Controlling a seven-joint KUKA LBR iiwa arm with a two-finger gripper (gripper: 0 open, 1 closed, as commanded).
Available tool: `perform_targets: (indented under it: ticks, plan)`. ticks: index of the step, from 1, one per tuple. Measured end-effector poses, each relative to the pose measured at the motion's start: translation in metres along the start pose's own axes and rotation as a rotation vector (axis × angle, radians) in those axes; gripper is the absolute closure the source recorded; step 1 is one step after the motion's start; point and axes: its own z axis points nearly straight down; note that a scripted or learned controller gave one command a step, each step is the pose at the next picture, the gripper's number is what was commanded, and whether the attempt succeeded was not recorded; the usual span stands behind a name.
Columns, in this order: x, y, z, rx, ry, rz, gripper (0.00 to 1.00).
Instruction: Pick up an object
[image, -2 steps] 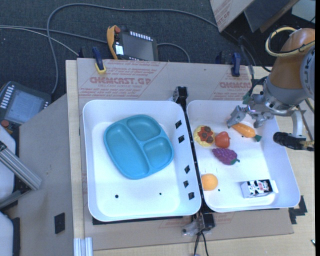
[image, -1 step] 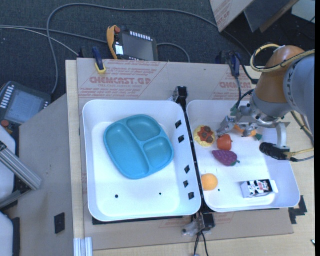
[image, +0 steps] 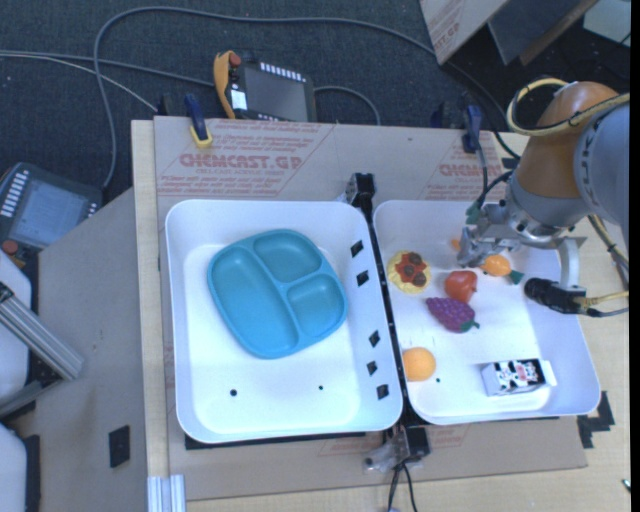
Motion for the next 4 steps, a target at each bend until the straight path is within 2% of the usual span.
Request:
perform_targets:
  ticks: [3,4]
  plan:
    - [-0.008,0.008,-0.148,-0.007,-0.003,-0.001,1.00]
    - [0.055,-0.001,-0.148,0.003,0.002,-0.006,1.00]
